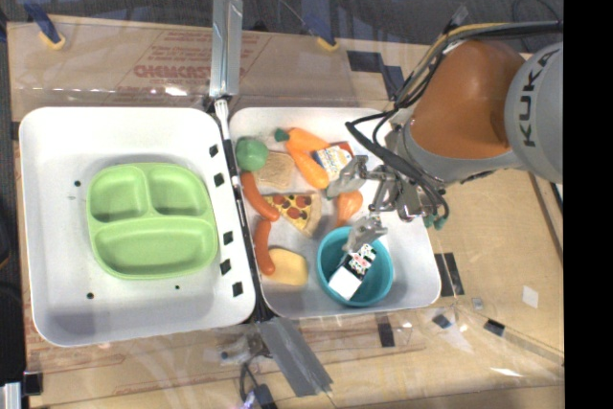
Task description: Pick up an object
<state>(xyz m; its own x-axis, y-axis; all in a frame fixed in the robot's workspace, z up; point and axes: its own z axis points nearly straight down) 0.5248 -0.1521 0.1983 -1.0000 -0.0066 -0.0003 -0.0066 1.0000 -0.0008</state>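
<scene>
While the arm reaches in from the right over the right bin, its claw hangs just above the teal bowl at that bin's near side. How far the claw is open cannot be told, because the metal parts blur together with what lies below. A small white carton with black markings sits in the bowl right under the claw, yet whether the claw touches or grips it cannot be told either. Other toy foods crowd the rest of that bin: a carrot, a green ball, a bread slice, a pizza slice, a sausage and a yellow block. A small orange piece lies just beside the claw's upper parts. On the tabletop's left side, the left bin holds a green divided plate.
</scene>
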